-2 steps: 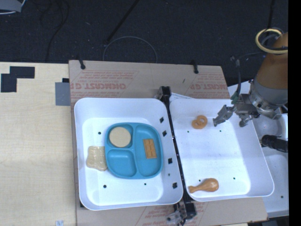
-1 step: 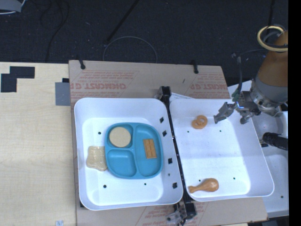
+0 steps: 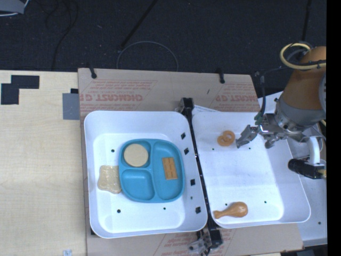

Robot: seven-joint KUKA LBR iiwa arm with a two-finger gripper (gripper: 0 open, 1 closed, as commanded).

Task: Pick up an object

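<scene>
Drumstick (image 3: 231, 210) lies nearest, at the lower edge of the right bin (image 3: 290, 207), its thin end pointing left and its fat end right, well apart from the arm. In the left bin (image 3: 101, 129) sits a blue tray (image 3: 152, 193) with three compartments: a round tan cracker (image 3: 135, 154) in the upper-left one, a small orange wafer (image 3: 169, 168) in the right one. A pale bread slice (image 3: 109, 178) lies against the tray's left rim, on the bin floor.

Further up in the right bin lies a ring (image 3: 226, 138), a small orange pretzel-like loop, flat on the floor. The gripper (image 3: 250, 136) hangs just right of it, near but not touching, with nothing between its tips; whether it is spread or closed I cannot tell at this size.

The ring looks the likely target. I judge it a light, stiff plastic toy, smooth enough to skid on the bin floor if nudged sideways. Best hold would be across its outer width, or one tip through the hole pinching a side. It lies low, so the tips must reach almost to the floor.
</scene>
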